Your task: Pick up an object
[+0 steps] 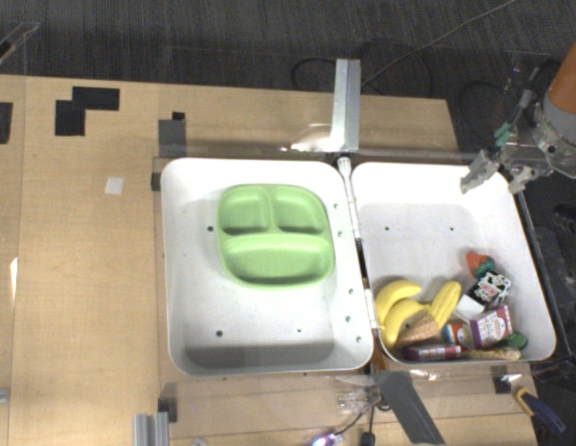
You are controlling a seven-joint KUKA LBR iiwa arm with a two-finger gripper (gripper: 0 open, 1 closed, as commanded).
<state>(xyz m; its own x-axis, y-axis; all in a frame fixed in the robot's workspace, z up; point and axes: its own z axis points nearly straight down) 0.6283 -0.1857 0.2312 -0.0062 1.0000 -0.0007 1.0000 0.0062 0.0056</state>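
Holding green tray point(273, 233): left bin point(186, 333).

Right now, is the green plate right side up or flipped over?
Right side up: the green plate lies flat in the left bin, its three compartments facing up, with nothing in them.

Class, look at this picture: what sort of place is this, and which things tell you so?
Probably a robotics lab test bench: a robot gripper over two white bins, toy bananas piled for picking, and cables on the floor.
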